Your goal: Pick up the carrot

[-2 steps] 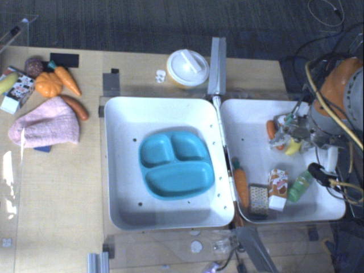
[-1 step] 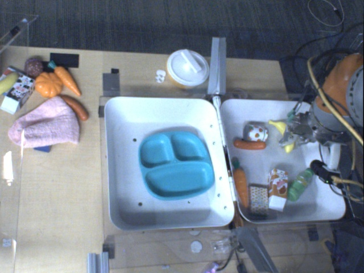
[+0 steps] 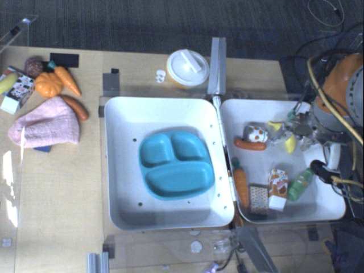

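An orange carrot (image 3: 241, 186) with a green top lies along the left wall of the right bin (image 3: 335, 212), pointing toward the front. The gripper (image 3: 294, 127) reaches in from the right and hangs over the bin's back middle, above a small yellow piece (image 3: 290, 144). It is well to the right of the carrot and behind it. A second carrot (image 3: 69, 79) lies outside the bins on the bench at the far left.
The right bin also holds a red sausage (image 3: 250, 145), a spotted round toy (image 3: 257, 133), a small carton (image 3: 277, 182), a grey box (image 3: 259, 198) and a green bottle (image 3: 300, 185). A blue divided plate (image 3: 176, 164) sits in the left bin (image 3: 122, 152). A pink cloth (image 3: 45, 125) lies at the far left.
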